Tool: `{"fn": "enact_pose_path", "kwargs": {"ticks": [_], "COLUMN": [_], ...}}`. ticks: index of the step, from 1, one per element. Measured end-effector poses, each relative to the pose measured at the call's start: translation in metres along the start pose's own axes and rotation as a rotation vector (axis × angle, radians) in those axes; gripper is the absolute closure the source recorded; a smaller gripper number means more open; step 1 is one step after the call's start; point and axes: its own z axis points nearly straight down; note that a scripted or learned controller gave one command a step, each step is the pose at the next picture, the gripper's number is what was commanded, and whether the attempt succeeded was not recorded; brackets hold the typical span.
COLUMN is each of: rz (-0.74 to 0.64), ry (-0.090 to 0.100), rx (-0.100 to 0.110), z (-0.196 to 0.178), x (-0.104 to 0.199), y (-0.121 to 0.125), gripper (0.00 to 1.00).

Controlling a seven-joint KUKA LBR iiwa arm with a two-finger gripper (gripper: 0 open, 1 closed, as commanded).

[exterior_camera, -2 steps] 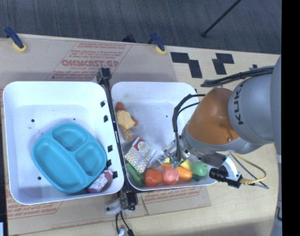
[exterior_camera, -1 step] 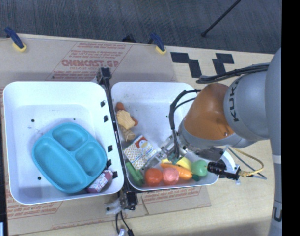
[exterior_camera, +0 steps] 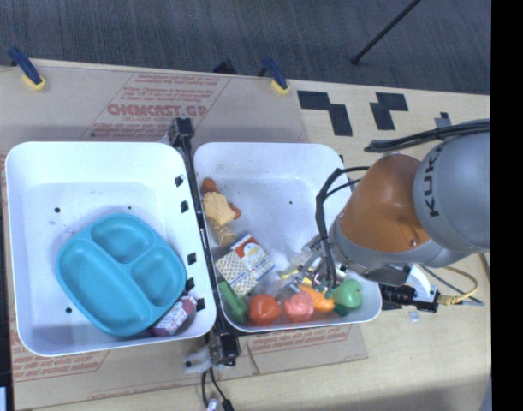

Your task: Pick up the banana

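Note:
In the right bin (exterior_camera: pixel 270 165), a thin yellow piece that looks like the banana (exterior_camera: pixel 289 274) lies near the front, mostly hidden under the arm's wrist. My gripper (exterior_camera: pixel 315 268) is low in the bin's front right part, right beside that yellow piece, with the orange band (exterior_camera: pixel 381 212) above it. Whether anything is held cannot be seen.
Around the gripper lie a carton (exterior_camera: pixel 244 262), a red tomato (exterior_camera: pixel 263 309), a pink piece (exterior_camera: pixel 297 306), an orange carrot (exterior_camera: pixel 319 298) and a green pepper (exterior_camera: pixel 349 294). A bread piece (exterior_camera: pixel 218 208) lies by the left wall. The left bin holds a blue divided plate (exterior_camera: pixel 120 272).

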Motion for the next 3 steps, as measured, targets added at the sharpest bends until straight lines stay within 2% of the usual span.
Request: {"fn": "enact_pose_path", "kwargs": {"ticks": [1,2,3], "rz": [0.239,0.023,-0.114], "ry": [0.0,0.002,-0.012], "rx": [0.0,0.0,-0.006], "z": [0.0,0.0,-0.025], "x": [-0.005,0.028,-0.001], "y": [0.017,0.055,0.004], "gripper": [0.0,0.0,0.0]}}
